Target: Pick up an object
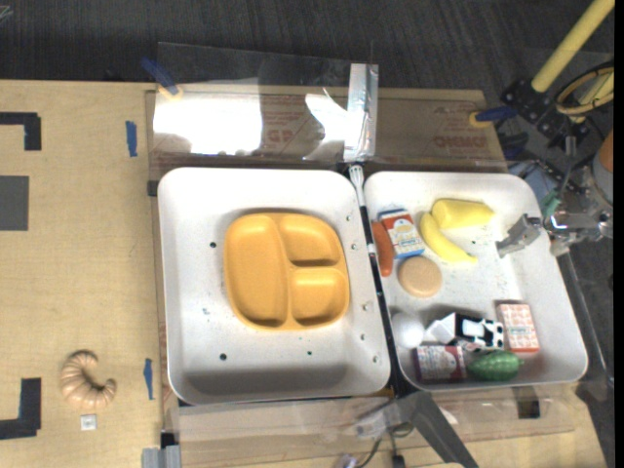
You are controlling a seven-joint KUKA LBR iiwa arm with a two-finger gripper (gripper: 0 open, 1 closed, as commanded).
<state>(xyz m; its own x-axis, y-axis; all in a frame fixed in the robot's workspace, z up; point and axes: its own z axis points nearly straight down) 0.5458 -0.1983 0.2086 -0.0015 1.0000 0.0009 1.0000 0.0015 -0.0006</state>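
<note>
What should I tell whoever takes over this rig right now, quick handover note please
Gripper: at the right bin's right edge, above the floor, nothing seen between its fingers.
Right bin contents: yellow banana, yellow block, round tan disc, small carton, red patterned box, green item, can, black-and-white item.
Left bin: yellow divided tray.
On the bench, outside the bins: a tan curled toy.
Done: nothing picked yet.
Left: descend onto one object, probably the banana or block nearest, grip and lift.
</note>
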